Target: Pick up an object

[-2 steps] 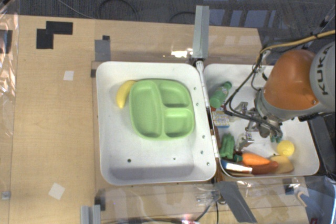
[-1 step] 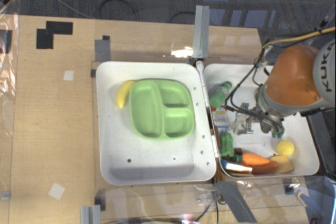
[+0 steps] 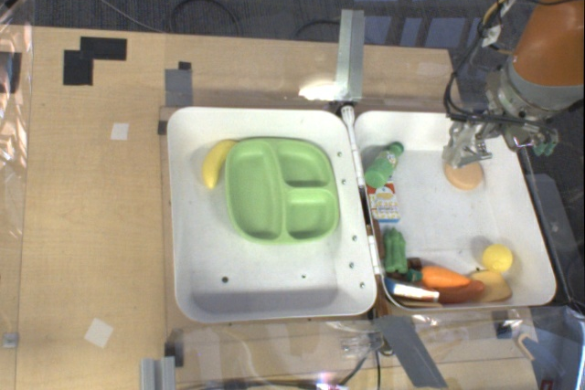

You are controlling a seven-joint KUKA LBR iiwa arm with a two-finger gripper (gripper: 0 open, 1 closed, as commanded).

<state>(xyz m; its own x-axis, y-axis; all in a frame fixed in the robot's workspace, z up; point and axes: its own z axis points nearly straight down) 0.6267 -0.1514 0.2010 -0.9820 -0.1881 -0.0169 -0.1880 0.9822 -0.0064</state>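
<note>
The arm (image 3: pixel 548 41) comes in from 3 o'clock, grey with an orange band, and its end effector (image 3: pixel 468 151) hangs over the right bin (image 3: pixel 539 288), near the bin's 1 o'clock corner. Right under it lies a flat round tan disc (image 3: pixel 464 175). I cannot tell if the end effector is open or closed, or if it has hold of the disc; the disc looks like it is lying on the bin floor. Along the right bin's 9 o'clock side a green bottle (image 3: pixel 382 163) lies tilted, and just below it is a small packet (image 3: pixel 385 202) with red and blue on it. At the bin's 6 o'clock edge is a crowded little pile: a dark green thing (image 3: pixel 394 251), an orange carrot (image 3: pixel 446 277), a brown thing (image 3: pixel 462 293) and a white bit (image 3: pixel 416 292), all touching or very close. A yellow lemon (image 3: pixel 497 258) sits at about 5 o'clock, just beside the carrot's end. The left bin (image 3: pixel 196 288) holds a green tray (image 3: pixel 279 189) with three parts, and a yellow banana (image 3: pixel 215 162) pokes out at the tray's 9 o'clock side, touching it. Both bins sit side by side on the light wood table (image 3: pixel 82 224).
</note>
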